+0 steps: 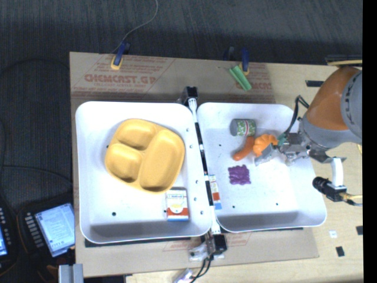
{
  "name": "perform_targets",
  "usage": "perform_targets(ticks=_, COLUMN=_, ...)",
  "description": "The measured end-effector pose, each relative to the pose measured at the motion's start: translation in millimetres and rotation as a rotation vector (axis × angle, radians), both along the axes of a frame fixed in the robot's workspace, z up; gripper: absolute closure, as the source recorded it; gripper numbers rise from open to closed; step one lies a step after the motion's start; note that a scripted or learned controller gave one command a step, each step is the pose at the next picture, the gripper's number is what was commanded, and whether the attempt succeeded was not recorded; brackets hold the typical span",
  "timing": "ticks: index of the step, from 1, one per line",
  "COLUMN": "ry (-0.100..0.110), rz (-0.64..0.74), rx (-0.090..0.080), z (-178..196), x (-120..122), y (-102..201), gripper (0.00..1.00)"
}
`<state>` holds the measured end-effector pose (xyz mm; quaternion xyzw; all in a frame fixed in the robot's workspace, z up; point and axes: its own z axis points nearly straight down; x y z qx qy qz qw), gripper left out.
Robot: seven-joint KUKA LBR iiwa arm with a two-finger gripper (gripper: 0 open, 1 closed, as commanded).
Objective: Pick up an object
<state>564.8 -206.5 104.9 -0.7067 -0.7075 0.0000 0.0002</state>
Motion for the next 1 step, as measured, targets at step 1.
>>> perform_targets(ticks=1, ry=-0.014, rz=-0.002, rx=-0.009, z=-15.5, x=-38.4, y=33.0, gripper=0.0)
